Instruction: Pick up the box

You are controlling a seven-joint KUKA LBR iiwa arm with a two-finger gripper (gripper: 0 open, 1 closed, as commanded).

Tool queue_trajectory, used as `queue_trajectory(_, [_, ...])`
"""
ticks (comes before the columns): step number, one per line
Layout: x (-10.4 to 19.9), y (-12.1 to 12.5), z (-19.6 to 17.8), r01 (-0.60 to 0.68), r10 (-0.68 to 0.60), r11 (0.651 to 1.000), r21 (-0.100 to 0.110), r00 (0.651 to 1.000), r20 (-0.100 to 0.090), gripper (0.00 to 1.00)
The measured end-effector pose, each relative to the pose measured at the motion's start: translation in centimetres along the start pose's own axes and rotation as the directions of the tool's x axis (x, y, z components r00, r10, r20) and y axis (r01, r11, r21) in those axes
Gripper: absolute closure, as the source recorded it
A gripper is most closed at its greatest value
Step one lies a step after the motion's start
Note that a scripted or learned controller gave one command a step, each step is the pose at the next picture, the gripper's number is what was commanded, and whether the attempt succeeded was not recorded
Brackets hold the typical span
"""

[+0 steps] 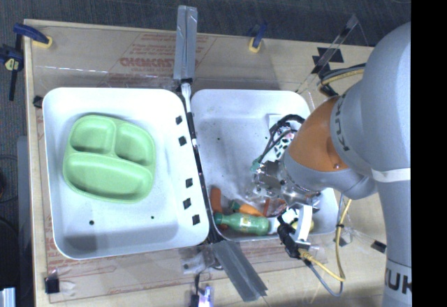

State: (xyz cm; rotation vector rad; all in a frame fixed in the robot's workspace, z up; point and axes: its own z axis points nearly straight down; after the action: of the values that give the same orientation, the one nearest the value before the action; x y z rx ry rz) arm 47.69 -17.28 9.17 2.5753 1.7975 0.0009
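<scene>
In left bin point(56, 229): glossy green compartmented plastic tray point(110, 157).

We are looking down on two white bins side by side.

The arm point(363, 131) is reaching into the right bin point(223, 131), its gripper point(269, 190) hanging above a green bottle point(243, 223) and orange item point(248, 209); a green tray point(110, 157) is lying in the left bin point(56, 215).

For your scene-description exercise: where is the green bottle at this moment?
The green bottle lies on its side in the right bin, along its near edge, beside an orange carrot-like item and just below the gripper.
</scene>
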Motion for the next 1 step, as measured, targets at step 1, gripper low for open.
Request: queue_trajectory(1, [2.59,-0.98,-1.42,-0.359,0.359,0.933,0.005,0.933,0.000,1.00])
